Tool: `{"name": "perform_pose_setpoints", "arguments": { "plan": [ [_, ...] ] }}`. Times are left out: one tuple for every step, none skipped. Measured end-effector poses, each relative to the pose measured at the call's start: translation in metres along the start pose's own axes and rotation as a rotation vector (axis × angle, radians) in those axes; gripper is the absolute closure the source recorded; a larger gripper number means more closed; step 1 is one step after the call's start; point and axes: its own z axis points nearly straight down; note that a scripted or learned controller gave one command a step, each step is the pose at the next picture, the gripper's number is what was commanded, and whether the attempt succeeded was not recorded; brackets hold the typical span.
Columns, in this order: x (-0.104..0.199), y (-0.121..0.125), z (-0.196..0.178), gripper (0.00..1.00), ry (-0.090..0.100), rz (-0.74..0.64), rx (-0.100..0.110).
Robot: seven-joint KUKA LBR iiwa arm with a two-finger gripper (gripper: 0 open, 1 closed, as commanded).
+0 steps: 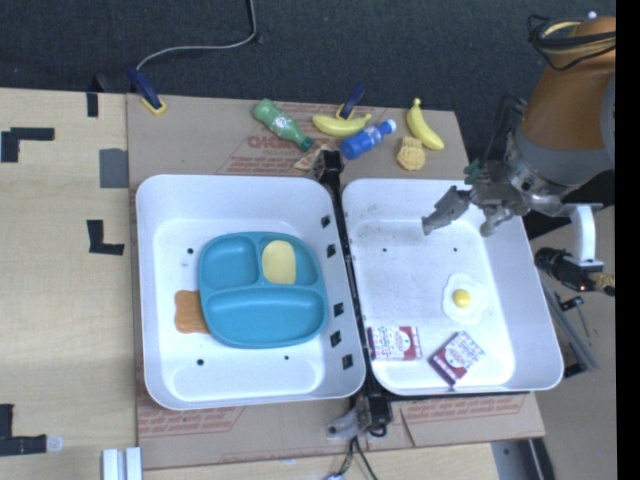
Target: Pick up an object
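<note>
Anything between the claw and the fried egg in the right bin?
Nothing: in the camera view, bare white bin floor separates the claw from the fried egg.

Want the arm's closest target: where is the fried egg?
The fried egg lies in the right bin, below the end effector and above the red packet.

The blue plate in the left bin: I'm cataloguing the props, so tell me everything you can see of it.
The blue plate is a rounded-rectangle divided tray, seemingly plastic, light blue, with three compartments: two small ones at the far side and one wide one nearer the camera. It lies flat in the middle of the left bin. A pale yellow oval item sits in its far right compartment. An orange-brown toast-like piece lies against its left edge, partly tucked under the rim.
</note>
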Motion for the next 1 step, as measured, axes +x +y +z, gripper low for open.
{"name": "perform_pose_setpoints", "arguments": {
  "plan": [
    [-0.0094,0.0096,0.0141,0.0,-0.001,0.001,0.001]
  ]
}}
